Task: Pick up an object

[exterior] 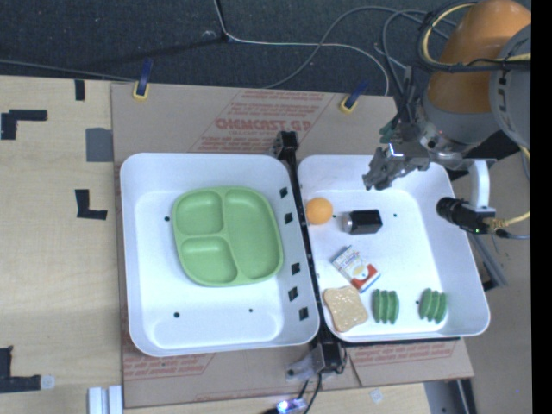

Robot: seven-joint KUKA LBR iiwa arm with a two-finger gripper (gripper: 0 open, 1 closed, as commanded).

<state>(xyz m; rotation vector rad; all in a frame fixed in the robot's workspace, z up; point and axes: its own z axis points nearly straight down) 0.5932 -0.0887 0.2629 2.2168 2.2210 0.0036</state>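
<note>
A: Camera view, L to R. Left bin (138, 257) has a green divided plate (228, 235), three compartments, lying flat, roughly centred. Nothing else on it.

B: Right bin?

A: Right bin (466, 257) holds the loose stuff. Orange ball (319, 211) near the bin's left wall, up by the divider between the bins. Just beside it to the right, a black block w/ a silver end (362, 222), close to the ball but can't tell if touching. Below those, a small red-and-white packet (354, 267), tilted. Near the front-left corner, a slice of toast (345, 308), just below the packet. Right of the toast, two green pieces: green veg A (385, 306) and green veg B (433, 305), apart from each other, both near the front wall.

B: Arm? Holding anything?

A: Gripper (379, 175) is over the rear part of the right bin, above and a bit right of the black block. Nothing visible betw the fingers. Spread or pressed together, can't tell, too dark and small. Arm's orange band (474, 33) sits top right.

B: Surface?

A: Cardboard sheet (259, 119) under both bins, wood-look surface (52, 231) to the left.
</note>
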